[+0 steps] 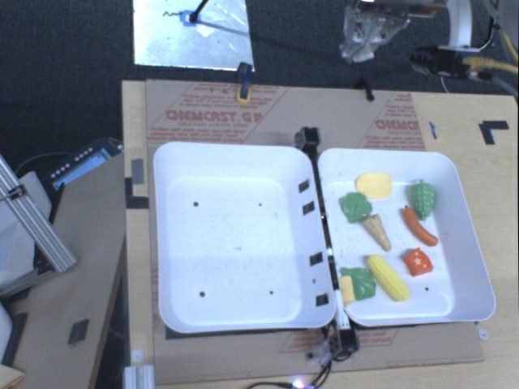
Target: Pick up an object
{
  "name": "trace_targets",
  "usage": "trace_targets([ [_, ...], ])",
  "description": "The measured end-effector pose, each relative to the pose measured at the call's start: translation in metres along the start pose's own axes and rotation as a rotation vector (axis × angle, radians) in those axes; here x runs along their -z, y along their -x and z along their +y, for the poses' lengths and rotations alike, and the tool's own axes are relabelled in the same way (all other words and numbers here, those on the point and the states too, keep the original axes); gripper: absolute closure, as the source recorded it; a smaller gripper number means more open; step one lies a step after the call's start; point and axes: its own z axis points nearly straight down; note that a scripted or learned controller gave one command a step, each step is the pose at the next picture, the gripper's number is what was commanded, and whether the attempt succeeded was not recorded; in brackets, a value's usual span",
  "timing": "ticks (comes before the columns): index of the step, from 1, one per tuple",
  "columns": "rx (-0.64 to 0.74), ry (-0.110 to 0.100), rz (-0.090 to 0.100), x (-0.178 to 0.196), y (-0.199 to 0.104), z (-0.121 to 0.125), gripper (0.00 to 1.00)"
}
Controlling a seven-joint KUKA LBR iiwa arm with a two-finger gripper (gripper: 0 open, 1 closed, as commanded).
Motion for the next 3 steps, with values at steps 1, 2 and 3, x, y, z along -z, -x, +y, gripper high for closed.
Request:
trace_targets([
  [1, -0.001, 0.000, 0.000, 0.026, -0.011, 0.000, 1.00],
  [2, -0.001, -0.001, 0.000, 0.034, -0.024, 0.000, 1.00],
  [3, 0.000, 0.000, 0.001, 0.056, -0.036, 0.000, 1.00],
])
